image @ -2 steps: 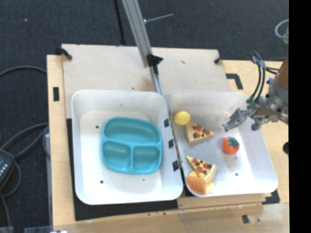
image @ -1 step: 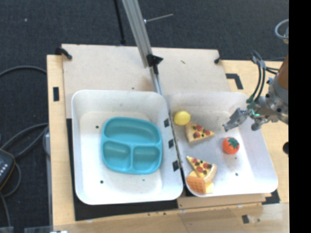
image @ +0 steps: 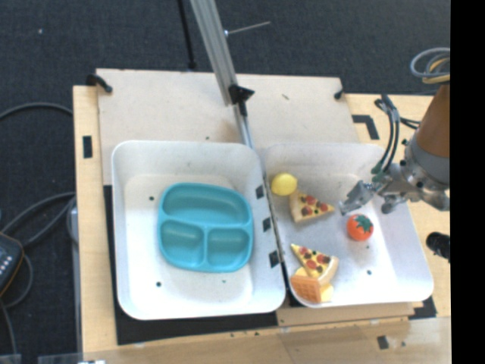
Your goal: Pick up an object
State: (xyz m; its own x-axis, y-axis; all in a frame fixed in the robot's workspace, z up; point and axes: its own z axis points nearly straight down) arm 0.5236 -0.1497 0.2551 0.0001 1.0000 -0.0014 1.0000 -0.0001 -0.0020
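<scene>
Bins sit side by side on the bench: the left bin holds a turquoise divided tray lying flat near its middle, and the right bin holds the small food toys. A yellow ball rests close to the wall shared by the two bins, with one pizza slice just beside it. A second pizza slice lies nearer the front edge, touching a waffle-like piece that sits against the bin's front rim. A red tomato with a green top lies apart from these, toward the arm's side.

The arm enters from the right and is cut off at the frame edge, so little beyond its orange band and wrist can be seen. The gripper hangs over the right bin, just above and beside the tomato. Its grey parts blur into the white bin floor, and how far its fingers are spread cannot be told; nothing can be made out between them. A slanted metal pole crosses the upper part of the view.
</scene>
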